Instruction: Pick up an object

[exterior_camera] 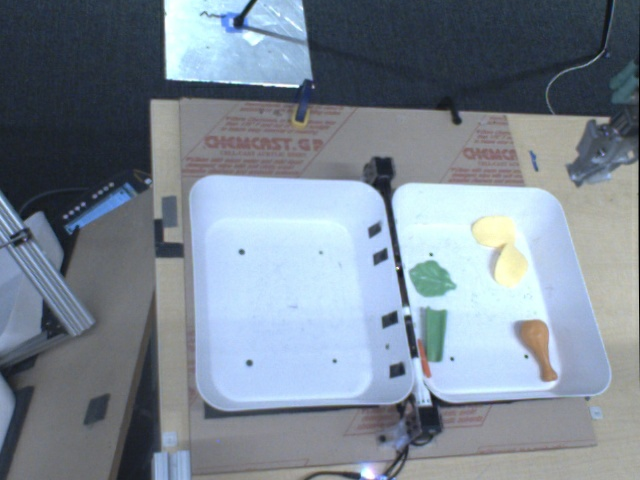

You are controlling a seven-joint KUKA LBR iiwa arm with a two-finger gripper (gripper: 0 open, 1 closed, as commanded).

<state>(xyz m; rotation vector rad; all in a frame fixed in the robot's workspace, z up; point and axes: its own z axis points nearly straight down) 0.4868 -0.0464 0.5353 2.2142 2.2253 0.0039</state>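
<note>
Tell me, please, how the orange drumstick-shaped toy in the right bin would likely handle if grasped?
The drumstick toy looks moulded, so probably stiff and light. Its rounded head and narrow shank suggest it may roll or pivot when nudged. The smooth surface could slip; gripping across the thin shank seems safer.

Dark blue-grey carpet floor (pixel 80 78) all around. Shiny metal sheet (pixel 237 26) lies on it top centre, black cable (pixel 400 68) running past. Bench top is a tan board (pixel 340 133) with red CHEMCAST print, yellow clamp (pixel 301 115) at its far edge. Aluminium extrusion frame (pixel 45 278) at left, over a beige side table (pixel 95 368). Even, diffuse light.
</note>
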